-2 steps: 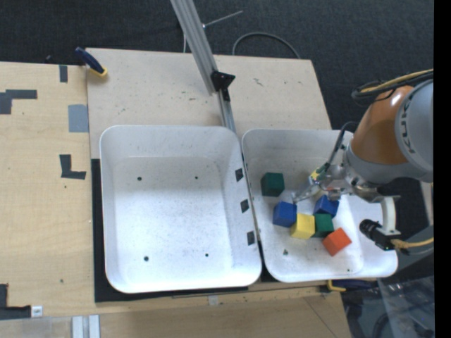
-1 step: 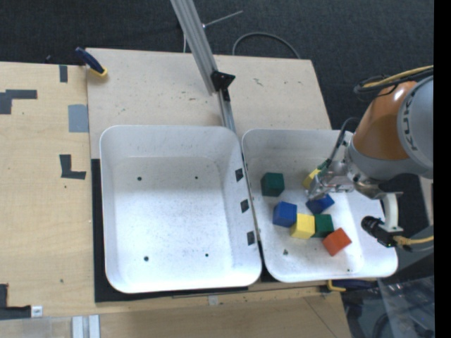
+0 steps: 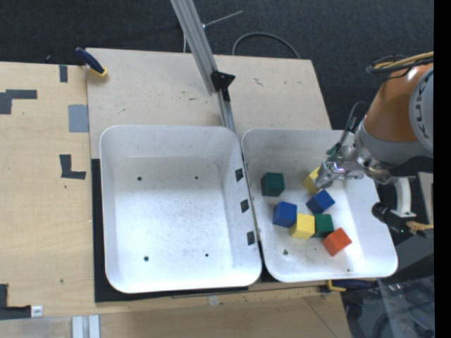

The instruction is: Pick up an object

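Camera view: two white bins side by side, centre of frame. Left bin (image 3: 113,189) sits centre-left. Right bin (image 3: 366,259) at centre-right holds a cluster of cubes: green cube (image 3: 273,184) upper left of the cluster, blue cube (image 3: 285,213) below it, yellow cube (image 3: 304,226) touching that blue one on its right, a darker green cube (image 3: 324,223) just right of the yellow, orange cube (image 3: 337,241) lowest and furthest right, a second blue cube (image 3: 320,201) above the dark green, and a second yellow cube (image 3: 311,181) at the top right of the cluster.

Arm (image 3: 402,122) w/ orange band comes in from the right edge. Gripper (image 3: 325,174) is low over the right bin, tip right at the upper yellow cube, just above the second blue cube. Finger state: can't tell, too small and blurred. No cube visibly lifted.
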You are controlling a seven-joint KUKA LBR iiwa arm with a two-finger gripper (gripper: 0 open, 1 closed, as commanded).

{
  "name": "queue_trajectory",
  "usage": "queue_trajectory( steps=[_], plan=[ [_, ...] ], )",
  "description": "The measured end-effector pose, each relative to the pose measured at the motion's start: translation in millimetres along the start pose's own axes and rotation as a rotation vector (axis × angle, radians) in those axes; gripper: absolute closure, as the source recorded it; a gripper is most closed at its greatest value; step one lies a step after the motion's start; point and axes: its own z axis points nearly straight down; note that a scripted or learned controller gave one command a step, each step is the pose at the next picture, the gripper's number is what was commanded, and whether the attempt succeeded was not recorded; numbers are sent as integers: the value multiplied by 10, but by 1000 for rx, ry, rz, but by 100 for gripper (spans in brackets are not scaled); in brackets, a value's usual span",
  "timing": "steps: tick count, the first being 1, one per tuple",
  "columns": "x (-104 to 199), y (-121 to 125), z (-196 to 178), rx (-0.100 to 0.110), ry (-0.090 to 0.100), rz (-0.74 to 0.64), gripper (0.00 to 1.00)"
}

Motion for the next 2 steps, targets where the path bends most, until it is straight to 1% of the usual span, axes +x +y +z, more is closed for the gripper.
queue_trajectory(
  steps=[1, 2],
  plan=[
    [-12, 40, -634, -3, -1, 0, 100],
    [-7, 47, -848, 2, 0, 0, 100]
  ],
)
